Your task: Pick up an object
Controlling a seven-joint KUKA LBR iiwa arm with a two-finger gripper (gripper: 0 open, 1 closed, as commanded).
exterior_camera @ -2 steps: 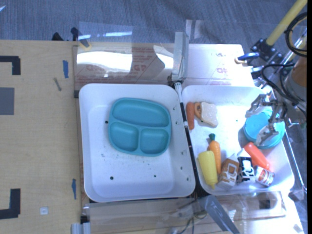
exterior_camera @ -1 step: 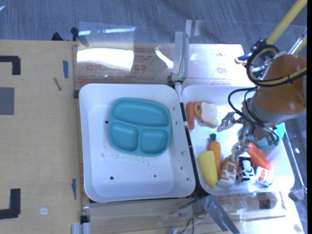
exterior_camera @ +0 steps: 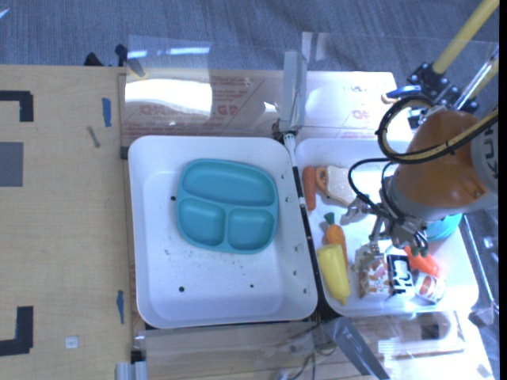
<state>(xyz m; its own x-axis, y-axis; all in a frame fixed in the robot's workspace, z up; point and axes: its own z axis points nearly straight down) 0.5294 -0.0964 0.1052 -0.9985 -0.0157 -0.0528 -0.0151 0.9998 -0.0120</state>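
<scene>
Camera view shows you the gripper (exterior_camera: 386, 236) low in the right bin (exterior_camera: 463, 287), over a snack packet (exterior_camera: 372, 274) beside the corn cob (exterior_camera: 333, 271). You cannot tell its state. A teal divided plate (exterior_camera: 226, 205) sits in the left bin (exterior_camera: 150, 236).

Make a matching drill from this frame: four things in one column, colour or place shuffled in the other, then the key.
Things:
1. divided plate
2. corn cob
3. carrot
4. end effector

Descriptions:
A. yellow, along the right bin's left wall
B. teal, in the left bin
C. over the right bin's middle, above the packets
D. orange, just above the corn cob in the view

Pairs: 1-B, 2-A, 3-D, 4-C
</scene>
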